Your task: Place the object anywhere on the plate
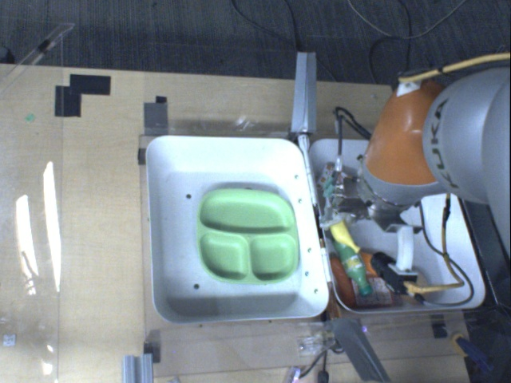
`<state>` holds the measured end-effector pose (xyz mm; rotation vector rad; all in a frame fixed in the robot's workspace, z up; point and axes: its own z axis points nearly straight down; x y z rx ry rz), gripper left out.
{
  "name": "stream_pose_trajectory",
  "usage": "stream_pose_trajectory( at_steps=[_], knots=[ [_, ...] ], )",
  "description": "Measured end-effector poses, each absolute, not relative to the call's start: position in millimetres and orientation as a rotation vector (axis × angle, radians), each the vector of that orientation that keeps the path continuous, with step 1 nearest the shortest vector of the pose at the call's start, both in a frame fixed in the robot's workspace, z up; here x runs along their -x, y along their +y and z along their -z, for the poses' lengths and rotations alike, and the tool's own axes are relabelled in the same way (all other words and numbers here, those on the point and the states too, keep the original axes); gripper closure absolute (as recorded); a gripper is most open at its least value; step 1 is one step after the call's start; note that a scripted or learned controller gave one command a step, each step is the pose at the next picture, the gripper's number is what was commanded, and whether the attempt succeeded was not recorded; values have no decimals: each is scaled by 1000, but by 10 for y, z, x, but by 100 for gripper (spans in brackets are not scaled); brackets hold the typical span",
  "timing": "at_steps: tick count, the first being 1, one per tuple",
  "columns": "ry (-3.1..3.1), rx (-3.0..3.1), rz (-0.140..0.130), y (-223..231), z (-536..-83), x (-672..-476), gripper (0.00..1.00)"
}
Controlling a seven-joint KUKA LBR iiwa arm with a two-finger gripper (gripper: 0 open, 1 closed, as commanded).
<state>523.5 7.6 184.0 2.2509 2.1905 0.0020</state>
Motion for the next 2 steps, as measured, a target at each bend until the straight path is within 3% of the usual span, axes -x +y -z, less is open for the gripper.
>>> stream_pose_trajectory(
  at_steps=[1, 2],
  knots=[
    [1965, -2450, -5, 908, -1955, -5373, 100],
    [1966, -2449, -5, 907, -1955, -5373, 0]
  ],
)
